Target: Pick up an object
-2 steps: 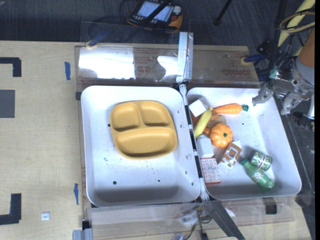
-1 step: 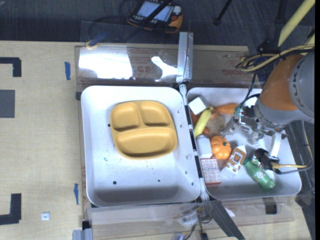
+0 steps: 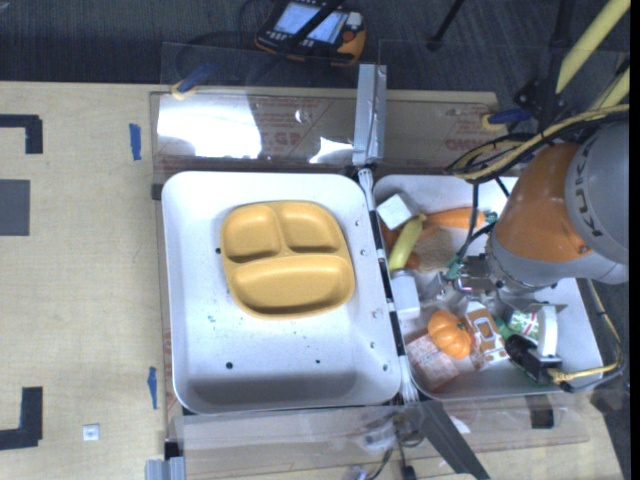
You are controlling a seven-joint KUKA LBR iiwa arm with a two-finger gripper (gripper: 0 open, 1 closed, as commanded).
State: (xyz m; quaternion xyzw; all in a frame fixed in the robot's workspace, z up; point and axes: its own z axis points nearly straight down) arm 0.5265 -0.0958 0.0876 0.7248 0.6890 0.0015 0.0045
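With the gripper (image 3: 478,290) low in the right bin (image 3: 590,353), its state impossible to tell, the crowded orange fruit (image 3: 449,335), banana (image 3: 404,243) and packets could spoil the pick through a glancing or double catch.

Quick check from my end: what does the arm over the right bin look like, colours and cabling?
The arm is grey with a rounded orange band above the wrist. Thin wires run beside the metal gripper, and yellow and black cables loop behind it.
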